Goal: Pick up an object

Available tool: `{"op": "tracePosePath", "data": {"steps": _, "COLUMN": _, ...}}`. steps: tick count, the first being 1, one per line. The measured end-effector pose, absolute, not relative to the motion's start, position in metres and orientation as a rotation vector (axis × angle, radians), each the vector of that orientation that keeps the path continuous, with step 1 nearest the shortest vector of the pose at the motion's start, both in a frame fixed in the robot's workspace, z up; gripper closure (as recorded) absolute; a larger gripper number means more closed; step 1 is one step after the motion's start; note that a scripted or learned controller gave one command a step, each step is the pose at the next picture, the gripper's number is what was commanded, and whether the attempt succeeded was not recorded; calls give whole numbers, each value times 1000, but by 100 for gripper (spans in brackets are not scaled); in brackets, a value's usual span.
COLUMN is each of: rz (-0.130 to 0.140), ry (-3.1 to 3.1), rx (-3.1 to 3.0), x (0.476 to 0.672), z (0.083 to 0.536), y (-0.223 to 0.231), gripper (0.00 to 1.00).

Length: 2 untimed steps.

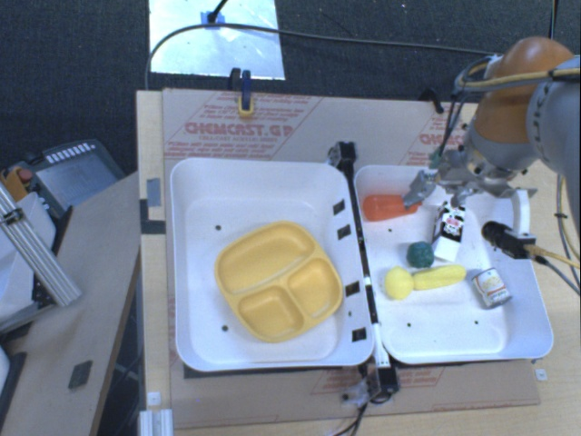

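We see the gripper [434, 182] low over the right bin [526, 334], just right of the orange carrot [385, 207]; can't tell its state. A black-white carton [449, 224] stands just below it, green ball [420, 254] nearby.

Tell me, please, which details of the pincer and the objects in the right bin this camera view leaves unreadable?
- Pincer: blurred and seen at a slant, so its state against the orange object is unclear.
- Black-and-white carton: print too small to read.
- Small can: label too small.
- Arm: cut off by the right edge.
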<state>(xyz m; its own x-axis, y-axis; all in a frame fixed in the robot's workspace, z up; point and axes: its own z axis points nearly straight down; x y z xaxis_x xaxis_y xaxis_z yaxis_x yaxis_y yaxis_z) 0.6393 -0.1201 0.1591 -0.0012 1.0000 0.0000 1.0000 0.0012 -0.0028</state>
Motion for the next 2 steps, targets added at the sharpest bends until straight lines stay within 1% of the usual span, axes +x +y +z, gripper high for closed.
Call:
{"op": "tracePosePath", "data": {"steps": 1, "rz": 2, "ry": -2223, "rx": -2218, "x": 639, "z": 98, "y": -122, "gripper": 0}}
{"op": "tracePosePath", "data": {"steps": 2, "rz": -4, "ry": -2226, "rx": -2222, "x": 641, "z": 112, "y": -123, "gripper": 100}}
